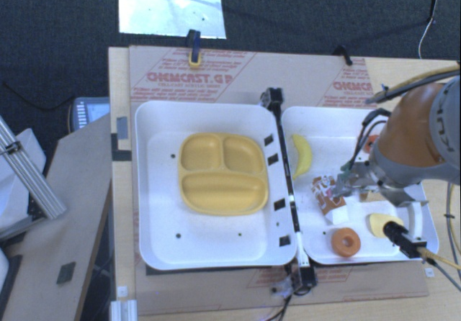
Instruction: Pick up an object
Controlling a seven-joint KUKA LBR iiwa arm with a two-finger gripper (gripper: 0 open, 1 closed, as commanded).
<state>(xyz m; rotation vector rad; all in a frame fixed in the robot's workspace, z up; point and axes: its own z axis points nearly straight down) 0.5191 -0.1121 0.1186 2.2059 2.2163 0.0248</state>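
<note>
In the right bin (pixel 317 125) lie a yellow banana (pixel 302 154), a brown and white wrapped snack (pixel 325 193), a small white block (pixel 338 214), an orange ring (pixel 346 241) and a pale yellow piece (pixel 377 224). My gripper (pixel 347 180) reaches in from the right and hangs low just right of the wrapped snack, close to or touching it. The arm's grey and orange wrist (pixel 414 136) hides the bin's right part. A small orange thing (pixel 370 144) peeks out beside the wrist.
The left bin (pixel 155 168) holds a yellow three-compartment plate (pixel 220 173). A black divider strip (pixel 282 175) runs between the bins. Cables hang around the wrist, and a black and yellow fitting (pixel 402 237) sits at the right bin's front corner.
</note>
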